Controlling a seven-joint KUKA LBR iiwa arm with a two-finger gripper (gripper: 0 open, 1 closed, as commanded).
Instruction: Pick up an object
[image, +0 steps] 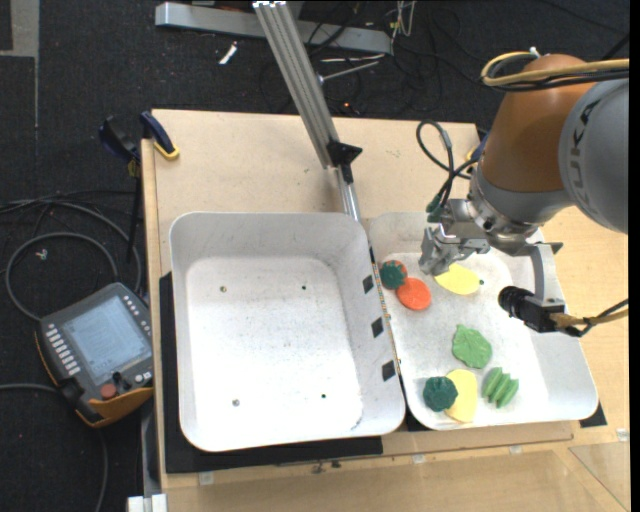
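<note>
The right bin holds several small toys. An orange-red round toy lies beside a dark green and orange one near the bin's left wall. A pale yellow piece lies just right of them. My gripper hangs over the back of this bin, right above the gap between the yellow piece and the green-orange toy. Nothing shows between its fingers. Further forward lie a light green leafy toy, a dark green round one against a yellow piece, and a ribbed green one.
The left bin stands beside the right one, sharing a raised middle wall. A slanted metal pole runs down to the bins' back junction. A black fixture sticks out over the right bin. A teach pendant lies on the floor at left.
</note>
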